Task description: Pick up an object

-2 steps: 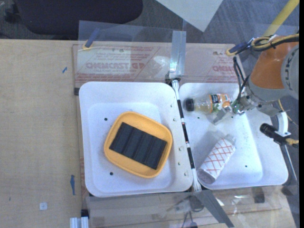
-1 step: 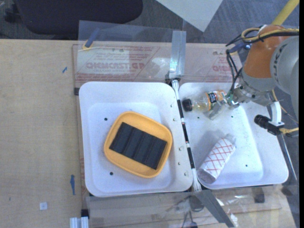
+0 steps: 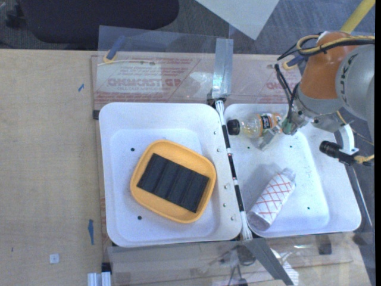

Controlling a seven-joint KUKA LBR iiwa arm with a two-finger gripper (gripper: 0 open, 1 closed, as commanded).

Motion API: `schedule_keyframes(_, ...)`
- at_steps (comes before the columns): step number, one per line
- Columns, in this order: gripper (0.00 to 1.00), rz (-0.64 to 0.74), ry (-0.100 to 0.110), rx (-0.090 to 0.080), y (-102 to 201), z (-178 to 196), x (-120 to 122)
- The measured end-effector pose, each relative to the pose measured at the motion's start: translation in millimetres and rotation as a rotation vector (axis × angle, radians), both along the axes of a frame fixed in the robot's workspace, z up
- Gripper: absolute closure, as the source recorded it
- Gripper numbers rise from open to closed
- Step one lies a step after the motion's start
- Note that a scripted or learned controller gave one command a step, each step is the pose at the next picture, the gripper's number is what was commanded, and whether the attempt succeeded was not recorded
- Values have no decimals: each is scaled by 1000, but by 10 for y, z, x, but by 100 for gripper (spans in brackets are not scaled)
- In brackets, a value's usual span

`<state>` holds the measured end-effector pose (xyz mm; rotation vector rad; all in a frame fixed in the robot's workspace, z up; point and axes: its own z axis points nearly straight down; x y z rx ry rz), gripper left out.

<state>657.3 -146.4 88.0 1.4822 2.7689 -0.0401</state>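
Arm (image 3: 342, 76) reaches in over the far right corner of the right bin (image 3: 315, 201), wrist low. Gripper (image 3: 280, 130) sits at the small clear bottle (image 3: 253, 126), which lies on its side, black cap pointing to the bin's left wall. Finger spread cannot be judged. Checked paper cup (image 3: 272, 198) lies nearer, tipped over.

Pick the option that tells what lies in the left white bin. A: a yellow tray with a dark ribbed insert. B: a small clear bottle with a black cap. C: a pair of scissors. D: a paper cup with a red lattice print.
A: the yellow tray with a dark ribbed insert lies in the left white bin, while the bottle and the cup lie in the right one.
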Motion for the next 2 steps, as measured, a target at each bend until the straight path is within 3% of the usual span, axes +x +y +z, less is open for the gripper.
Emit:
schedule_keyframes(1,100,-5,3,-2,-27,107,-10)
schedule_keyframes(2,100,-56,-29,-1,393,1074,105)
